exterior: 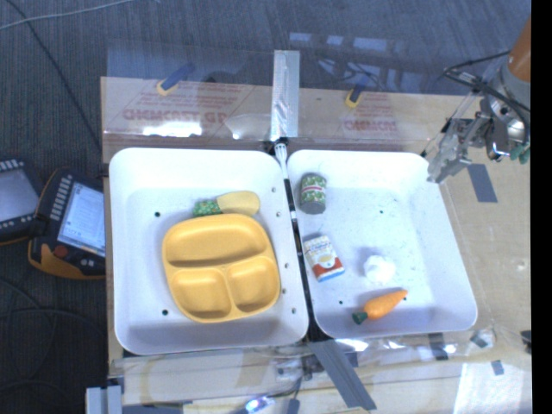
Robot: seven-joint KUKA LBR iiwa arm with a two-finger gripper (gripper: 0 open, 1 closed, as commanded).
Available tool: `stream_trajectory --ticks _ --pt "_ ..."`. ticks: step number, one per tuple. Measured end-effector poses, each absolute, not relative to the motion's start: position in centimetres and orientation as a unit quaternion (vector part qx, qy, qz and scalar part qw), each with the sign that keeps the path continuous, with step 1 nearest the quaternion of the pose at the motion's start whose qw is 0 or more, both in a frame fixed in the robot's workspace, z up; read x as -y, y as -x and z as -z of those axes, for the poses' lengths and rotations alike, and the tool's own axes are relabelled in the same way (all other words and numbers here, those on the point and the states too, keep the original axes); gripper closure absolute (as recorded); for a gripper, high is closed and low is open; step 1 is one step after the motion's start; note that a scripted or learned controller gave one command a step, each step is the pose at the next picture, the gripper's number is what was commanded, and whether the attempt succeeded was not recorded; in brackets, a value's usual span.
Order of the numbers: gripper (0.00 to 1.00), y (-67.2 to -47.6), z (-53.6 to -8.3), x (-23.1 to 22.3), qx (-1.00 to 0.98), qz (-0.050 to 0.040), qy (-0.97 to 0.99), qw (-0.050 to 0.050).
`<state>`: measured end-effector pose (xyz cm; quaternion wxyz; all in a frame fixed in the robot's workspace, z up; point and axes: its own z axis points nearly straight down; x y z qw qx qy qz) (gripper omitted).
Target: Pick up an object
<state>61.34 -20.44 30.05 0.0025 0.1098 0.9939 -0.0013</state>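
- Tool (442, 164) sits at the upper right of the camera view, over the top right corner of the right bin (448, 257), just outside its rim. Fingers point down and left; nothing visible between them. Whether they are spread or closed: cannot tell.
- Right bin holds four objects, all well apart from the tool.
- Green-grey can (312, 192): top left of the right bin, beside the divider, level with the tool but across the bin's width.
- Small carton (323, 258) with red base: below the can, left of the bin's middle.
- White ball-like lump (378, 268): near the bin's centre, below and left of the tool; the closest of the four to it.
- Toy carrot (379, 305): orange with green top, lying tilted near the lower wall, just below the white lump.
- Left bin (129, 231): yellow divided tray (221, 266) in the middle; a yellow piece with green end (228, 203) touches the tray's upper edge.
- Handheld pendant (73, 227) lies off the bench, left of the left bin.
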Motion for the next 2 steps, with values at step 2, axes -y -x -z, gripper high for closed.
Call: stream_trajectory --ticks 2 --pt "1.00 -64.9 -43.0 22.2 -0.995 0.0007 0.104 0.003"
